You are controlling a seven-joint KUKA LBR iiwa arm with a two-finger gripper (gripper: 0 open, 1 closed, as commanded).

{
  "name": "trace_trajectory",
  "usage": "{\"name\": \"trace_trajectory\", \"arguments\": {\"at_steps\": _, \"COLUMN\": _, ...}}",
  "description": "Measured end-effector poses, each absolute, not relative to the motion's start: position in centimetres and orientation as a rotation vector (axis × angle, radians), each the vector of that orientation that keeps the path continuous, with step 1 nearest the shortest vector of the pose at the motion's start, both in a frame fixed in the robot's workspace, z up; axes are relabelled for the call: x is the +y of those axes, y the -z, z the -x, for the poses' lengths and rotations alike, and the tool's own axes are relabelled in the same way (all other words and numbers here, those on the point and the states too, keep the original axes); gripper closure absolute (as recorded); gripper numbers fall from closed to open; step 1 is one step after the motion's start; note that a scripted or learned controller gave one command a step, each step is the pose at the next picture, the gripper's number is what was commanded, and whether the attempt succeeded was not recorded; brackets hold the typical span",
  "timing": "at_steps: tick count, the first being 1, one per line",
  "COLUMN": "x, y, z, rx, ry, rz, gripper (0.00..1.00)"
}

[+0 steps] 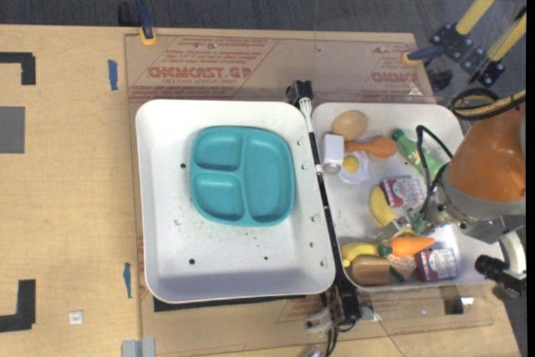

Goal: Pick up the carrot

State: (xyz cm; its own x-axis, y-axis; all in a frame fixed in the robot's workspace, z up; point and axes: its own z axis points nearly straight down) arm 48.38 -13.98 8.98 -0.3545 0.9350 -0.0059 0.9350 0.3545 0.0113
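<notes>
The carrot is orange with a green stub at its left end. It lies flat in the front part of the right bin, between a purple-labelled jar and a yellow banana. My gripper is low in the same bin, directly behind the carrot and close to it or touching it. The orange band of the arm covers the bin's right side. Another elongated orange item lies at the back of the bin.
The right bin is crowded: a tan egg-shaped item, a white block, a green bottle, a second banana, a pouch, a hot dog. The left bin holds a teal divided plate.
</notes>
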Motion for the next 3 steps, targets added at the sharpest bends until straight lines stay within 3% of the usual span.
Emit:
{"name": "trace_trajectory", "arguments": {"at_steps": 1, "x": -12.2, "y": -9.0, "z": -48.4, "rx": 2.794, "ry": 0.001, "rz": -1.396, "gripper": 0.00}}
{"name": "trace_trajectory", "arguments": {"at_steps": 2, "x": -12.3, "y": -10.3, "z": -48.9, "rx": 2.772, "ry": -0.006, "rz": -1.390, "gripper": 1.00}}
{"name": "trace_trajectory", "arguments": {"at_steps": 3, "x": -10.4, "y": -9.2, "z": -48.5, "rx": 2.597, "ry": -0.004, "rz": -1.721, "gripper": 1.00}}
